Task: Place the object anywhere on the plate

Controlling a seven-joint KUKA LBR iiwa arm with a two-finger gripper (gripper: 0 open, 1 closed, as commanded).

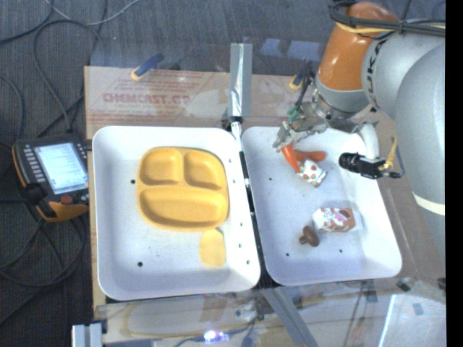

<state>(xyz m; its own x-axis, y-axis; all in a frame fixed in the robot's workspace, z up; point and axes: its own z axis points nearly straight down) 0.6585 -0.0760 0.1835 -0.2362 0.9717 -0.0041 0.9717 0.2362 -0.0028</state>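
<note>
A yellow three-compartment plate (pixel 183 186) lies in the left bin (pixel 116 266). In the right bin (pixel 376 259) lie an orange carrot (pixel 298 155) with a small white-and-red carton (pixel 310 171) beside it, a clear-wrapped snack packet (pixel 336 220) and a small brown piece (pixel 309 237). My gripper (pixel 287 135) hangs low over the far end of the right bin, just above the carrot's left end. Its fingers (pixel 279 140) stand apart and nothing is held between them.
A flat yellow disc (pixel 213 249) lies in the left bin in front of the plate. A metal bar (pixel 237 85) runs between the bins at the back. A teach pendant (pixel 52 172) sits on the floor to the left.
</note>
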